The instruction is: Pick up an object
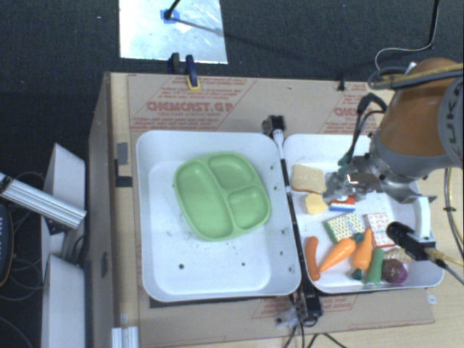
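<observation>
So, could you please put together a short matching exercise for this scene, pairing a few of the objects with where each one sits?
Things:
1. light green plastic divided plate
2. pale beige slice of toy bread
3. dark purple round toy fruit
4. two-finger metal gripper

Places:
A. near right corner of the right white bin
B. middle of the left white bin
C. far left part of the right bin, beside the divider
D. above the right bin, just right of the bread

Pairs: 1-B, 2-C, 3-A, 4-D
</observation>
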`<state>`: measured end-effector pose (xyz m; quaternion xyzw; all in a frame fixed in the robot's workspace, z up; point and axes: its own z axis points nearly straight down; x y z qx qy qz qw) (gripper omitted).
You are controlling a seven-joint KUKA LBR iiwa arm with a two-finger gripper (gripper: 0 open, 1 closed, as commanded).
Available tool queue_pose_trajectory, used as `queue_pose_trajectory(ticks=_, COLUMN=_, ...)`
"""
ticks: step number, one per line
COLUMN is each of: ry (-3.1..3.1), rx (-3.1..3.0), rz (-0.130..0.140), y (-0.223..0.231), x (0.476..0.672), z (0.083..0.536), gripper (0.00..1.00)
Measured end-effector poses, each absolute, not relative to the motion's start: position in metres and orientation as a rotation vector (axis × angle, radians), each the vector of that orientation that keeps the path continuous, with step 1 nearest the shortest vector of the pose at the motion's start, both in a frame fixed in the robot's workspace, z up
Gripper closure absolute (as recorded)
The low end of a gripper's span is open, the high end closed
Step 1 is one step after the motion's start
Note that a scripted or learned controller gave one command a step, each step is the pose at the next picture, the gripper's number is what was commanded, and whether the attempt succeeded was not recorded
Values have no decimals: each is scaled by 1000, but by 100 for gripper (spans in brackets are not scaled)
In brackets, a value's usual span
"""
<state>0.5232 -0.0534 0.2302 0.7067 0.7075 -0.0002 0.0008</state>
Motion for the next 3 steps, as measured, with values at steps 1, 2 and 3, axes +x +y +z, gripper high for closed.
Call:
queue_pose_trajectory(ticks=1, ry=2226, rx=2217, rz=3, y=17, x=531, z=239, gripper=100)
queue_pose_trajectory(ticks=2, ry=2223, rx=2219, rz=1, y=8, x=487, z=235, gripper=100)
queue_pose_trajectory(ticks=3, ry=2221, rx=2219, rz=2, y=-26, x=524, z=258, gripper=100)
